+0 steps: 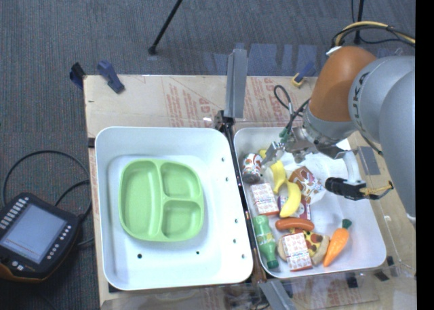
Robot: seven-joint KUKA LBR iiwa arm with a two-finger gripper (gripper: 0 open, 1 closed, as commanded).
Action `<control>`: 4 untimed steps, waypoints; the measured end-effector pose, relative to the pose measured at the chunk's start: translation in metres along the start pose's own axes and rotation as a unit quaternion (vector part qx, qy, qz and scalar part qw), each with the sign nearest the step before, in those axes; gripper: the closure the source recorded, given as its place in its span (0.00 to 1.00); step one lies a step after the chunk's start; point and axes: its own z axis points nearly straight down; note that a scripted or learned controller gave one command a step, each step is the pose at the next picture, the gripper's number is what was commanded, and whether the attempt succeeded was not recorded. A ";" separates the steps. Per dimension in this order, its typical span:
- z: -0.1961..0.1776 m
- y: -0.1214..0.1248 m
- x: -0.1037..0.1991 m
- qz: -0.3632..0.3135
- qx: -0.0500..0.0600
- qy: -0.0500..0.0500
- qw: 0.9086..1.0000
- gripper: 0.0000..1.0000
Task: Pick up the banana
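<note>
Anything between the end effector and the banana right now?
Nothing visible. The end effector hangs at the right bin's upper left, just above the banana, whose top is uncovered; a hot dog crowds its lower end.

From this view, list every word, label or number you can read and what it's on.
"KUKA", partly visible, on the grey arm.
Red print on the bench board: too blurred to read.
Labels on the food packets: too small to read.
Pendant screen: nothing legible.

My bench (169, 102) is carrying two white bins, left (112, 146) and right (369, 234), sitting side by side
</note>
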 end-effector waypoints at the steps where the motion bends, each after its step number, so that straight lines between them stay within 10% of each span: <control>1: 0.015 -0.013 0.004 -0.096 -0.008 -0.007 0.995 0.00; 2: -0.141 0.001 0.003 0.074 -0.001 -0.001 0.997 0.00; 3: -0.060 0.003 0.015 -0.184 0.001 0.000 0.983 0.00; 4: 0.023 0.000 -0.006 -0.276 -0.001 -0.001 0.961 0.00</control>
